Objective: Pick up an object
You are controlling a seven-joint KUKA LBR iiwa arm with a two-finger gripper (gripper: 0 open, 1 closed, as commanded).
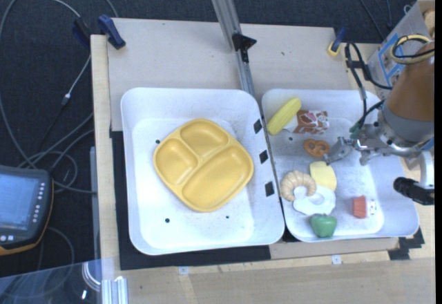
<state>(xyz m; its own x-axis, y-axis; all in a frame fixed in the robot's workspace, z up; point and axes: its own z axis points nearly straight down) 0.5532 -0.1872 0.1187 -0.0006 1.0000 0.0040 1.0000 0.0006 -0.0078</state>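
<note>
Nearest of all, a green pepper (323, 225) sits at the front rim of the right bin (407, 225), touching a fried egg (315, 200) just behind it. Beside the egg curls a croissant (297, 184) close to the dividing wall, with a yellow cheese block (322, 175) against it. A small red-and-white piece (361, 207) lies apart toward the front right, with bare floor around it. Further back rest a pretzel (317, 148), a red-and-white packet (312, 120) and a corn cob (284, 115) tilted near the back left corner.

From the right the arm reaches in, its gripper (343, 148) low over the middle of that bin, just beside the pretzel; the fingers look parted, with nothing between them. Open floor lies under the wrist, toward the right wall.

Over in the left bin (135, 150) a yellow divided plate (203, 164) sits in the middle, with free white margin on every side.
</note>
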